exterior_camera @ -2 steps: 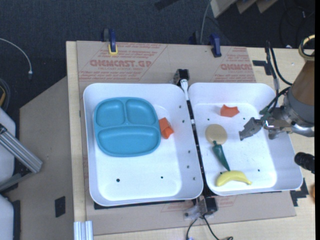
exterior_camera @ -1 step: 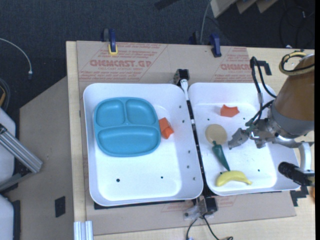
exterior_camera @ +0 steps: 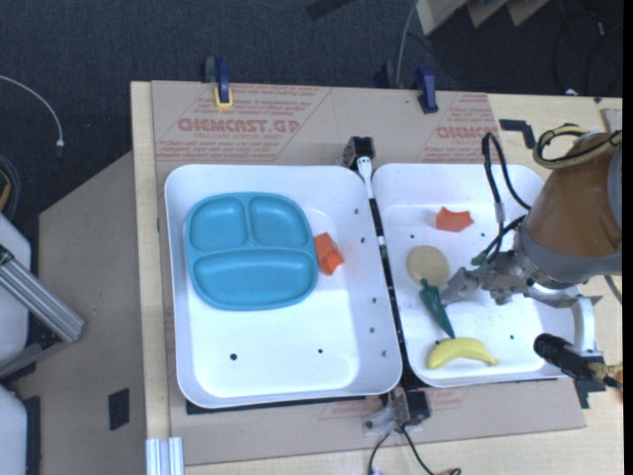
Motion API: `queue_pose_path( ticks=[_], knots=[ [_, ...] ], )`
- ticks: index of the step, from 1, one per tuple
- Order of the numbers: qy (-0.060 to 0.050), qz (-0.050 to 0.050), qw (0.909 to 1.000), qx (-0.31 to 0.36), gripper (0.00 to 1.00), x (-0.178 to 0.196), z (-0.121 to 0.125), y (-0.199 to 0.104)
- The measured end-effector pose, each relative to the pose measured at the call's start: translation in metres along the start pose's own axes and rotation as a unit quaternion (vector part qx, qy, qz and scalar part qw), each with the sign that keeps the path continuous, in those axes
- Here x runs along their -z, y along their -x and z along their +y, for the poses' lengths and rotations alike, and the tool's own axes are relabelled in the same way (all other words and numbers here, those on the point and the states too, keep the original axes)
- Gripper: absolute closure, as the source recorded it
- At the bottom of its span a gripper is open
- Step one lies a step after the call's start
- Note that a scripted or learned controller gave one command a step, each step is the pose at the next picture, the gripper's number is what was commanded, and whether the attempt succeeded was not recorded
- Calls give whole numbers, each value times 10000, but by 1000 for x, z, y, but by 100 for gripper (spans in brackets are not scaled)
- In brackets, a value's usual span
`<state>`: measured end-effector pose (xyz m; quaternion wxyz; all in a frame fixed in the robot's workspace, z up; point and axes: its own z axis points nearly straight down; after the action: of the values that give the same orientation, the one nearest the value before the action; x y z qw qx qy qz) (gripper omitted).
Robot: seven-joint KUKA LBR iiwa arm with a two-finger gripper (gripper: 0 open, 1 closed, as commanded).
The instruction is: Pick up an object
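The arm (exterior_camera: 579, 216) is cut off by the right edge of the view, so its upper part is not seen. The gripper (exterior_camera: 465, 287) is partly hidden under the wrist, and its fingers are too small to read. The wrist also covers the right part of the right bin (exterior_camera: 396, 181). The orange block (exterior_camera: 328, 253) touches the blue divided plate (exterior_camera: 252, 250), and its left side may be hidden by the plate's rim. At the left edge, a metal rail (exterior_camera: 35, 295) is cut off.

Yellow banana (exterior_camera: 461, 353) lying flat near the front of the right bin (exterior_camera: 396, 255), curved ends upward. Just behind it, a dark green pepper (exterior_camera: 435, 308), a tan disc (exterior_camera: 428, 262), an orange-red piece (exterior_camera: 454, 220).
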<state>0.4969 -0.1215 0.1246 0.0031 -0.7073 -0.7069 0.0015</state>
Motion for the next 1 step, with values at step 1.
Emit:
queue_pose_path(
  ticks=[1],
  knots=[
    [92, -39, 9999, -21, 0, -36, 4, 3]
  ],
)
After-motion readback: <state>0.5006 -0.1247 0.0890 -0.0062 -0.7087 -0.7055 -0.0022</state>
